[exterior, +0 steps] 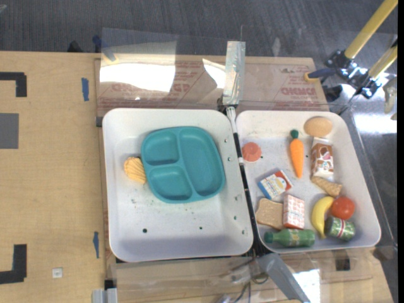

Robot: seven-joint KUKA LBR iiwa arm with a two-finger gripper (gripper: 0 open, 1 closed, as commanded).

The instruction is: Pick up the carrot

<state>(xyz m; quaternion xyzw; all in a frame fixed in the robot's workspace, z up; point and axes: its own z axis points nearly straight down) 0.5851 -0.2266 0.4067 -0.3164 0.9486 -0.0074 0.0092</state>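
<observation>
The carrot (296, 157) is orange with a green top. It lies in the right bin (365, 188), in the bin's far middle, with its green end toward the back and its tip toward the front. Nothing touches it. A red round slice (251, 151) lies to its left. A brown-and-white carton (322, 158) lies close on its right.
The right bin also holds a tan bun (318, 126), a small blue carton (274, 184), a bread slice (269, 213), a pink box (293, 211), a banana (320, 214), a tomato (343, 207) and a green bottle (290, 237). The left bin (120, 219) holds a teal divided plate (183, 164) and a yellow shell-shaped piece (134, 169).
</observation>
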